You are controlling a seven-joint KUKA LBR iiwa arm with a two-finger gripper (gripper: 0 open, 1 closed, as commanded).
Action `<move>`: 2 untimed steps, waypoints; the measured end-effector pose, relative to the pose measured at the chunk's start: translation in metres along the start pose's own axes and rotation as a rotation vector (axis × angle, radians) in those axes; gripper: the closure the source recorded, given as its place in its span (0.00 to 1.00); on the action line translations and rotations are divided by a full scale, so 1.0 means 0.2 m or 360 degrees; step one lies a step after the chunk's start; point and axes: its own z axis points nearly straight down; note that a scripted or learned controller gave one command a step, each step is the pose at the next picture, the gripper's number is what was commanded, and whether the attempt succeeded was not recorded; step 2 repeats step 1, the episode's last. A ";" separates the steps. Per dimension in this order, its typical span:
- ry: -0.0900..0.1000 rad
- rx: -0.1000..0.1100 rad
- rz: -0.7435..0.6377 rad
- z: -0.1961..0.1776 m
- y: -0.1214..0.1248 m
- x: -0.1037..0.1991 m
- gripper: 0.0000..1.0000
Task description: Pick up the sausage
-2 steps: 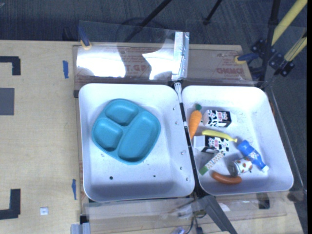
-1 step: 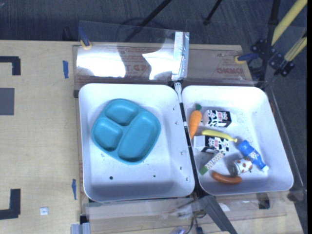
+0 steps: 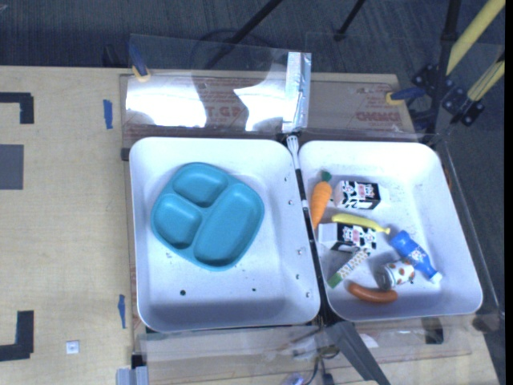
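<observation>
We cannot tell anything about the arm's body from this moment: its colours, shapes, cables, screws and markings are all beyond what we can make out.

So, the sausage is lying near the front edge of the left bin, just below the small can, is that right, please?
Not quite: the sausage lies in the right bin, not the left one. The rest holds: the camera view shows it near that bin's front edge, just below the small can. The left bin holds the blue divided plate.
</observation>
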 end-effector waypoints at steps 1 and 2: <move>-0.0010 -0.0009 -0.0005 -0.06 0.01 0.00 1.00; -0.0010 -0.0009 -0.0005 -0.06 0.01 0.00 1.00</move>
